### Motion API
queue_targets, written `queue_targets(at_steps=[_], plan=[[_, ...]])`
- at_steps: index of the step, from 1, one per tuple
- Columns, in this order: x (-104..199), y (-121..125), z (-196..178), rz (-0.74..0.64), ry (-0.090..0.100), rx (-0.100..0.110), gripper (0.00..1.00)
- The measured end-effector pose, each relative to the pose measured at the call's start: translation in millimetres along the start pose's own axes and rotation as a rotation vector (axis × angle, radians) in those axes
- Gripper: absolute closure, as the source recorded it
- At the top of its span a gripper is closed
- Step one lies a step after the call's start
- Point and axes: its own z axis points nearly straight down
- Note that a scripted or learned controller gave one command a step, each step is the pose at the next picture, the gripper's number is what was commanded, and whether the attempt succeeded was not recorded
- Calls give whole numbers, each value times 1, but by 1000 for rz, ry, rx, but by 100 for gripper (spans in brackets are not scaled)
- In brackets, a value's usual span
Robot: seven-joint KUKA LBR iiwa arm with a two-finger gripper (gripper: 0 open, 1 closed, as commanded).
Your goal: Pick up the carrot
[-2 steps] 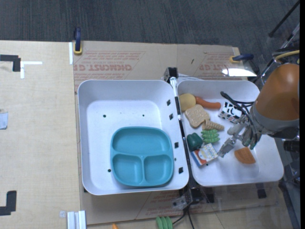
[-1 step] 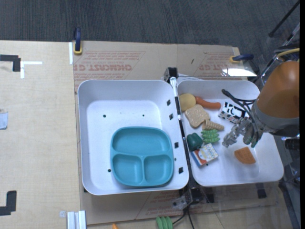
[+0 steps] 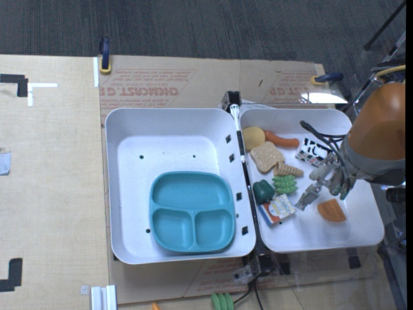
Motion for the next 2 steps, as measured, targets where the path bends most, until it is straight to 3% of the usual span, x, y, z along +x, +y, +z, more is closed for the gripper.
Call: queue_targets(at_steps=[1,2], plan=[[-1,-24,30,-118,10,5,0],[-38,-40,26,-98,4,4,0]])
